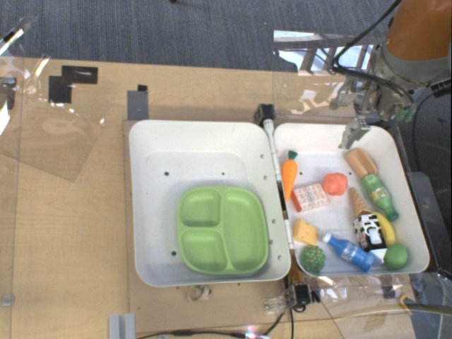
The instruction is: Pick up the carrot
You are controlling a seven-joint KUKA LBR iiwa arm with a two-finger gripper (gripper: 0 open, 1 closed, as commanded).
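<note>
The carrot (pixel 289 176), orange with a green top, lies at the left side of the right bin (pixel 417 221), close to the divider between the bins, its tip pointing toward the front. My gripper (pixel 355 128) hangs over the bin's far edge, to the right of and beyond the carrot, just above a bread roll (pixel 361 162). Nothing is visibly held in it.
Around the carrot lie a red-and-white box (pixel 311 197), a tomato (pixel 336 183), a cheese wedge (pixel 305 232), a broccoli (pixel 313 258), a blue bottle (pixel 348 251), a green bottle (pixel 378 195) and a banana (pixel 387 230). The left bin (pixel 155 161) holds a green divided plate (pixel 222 228).
</note>
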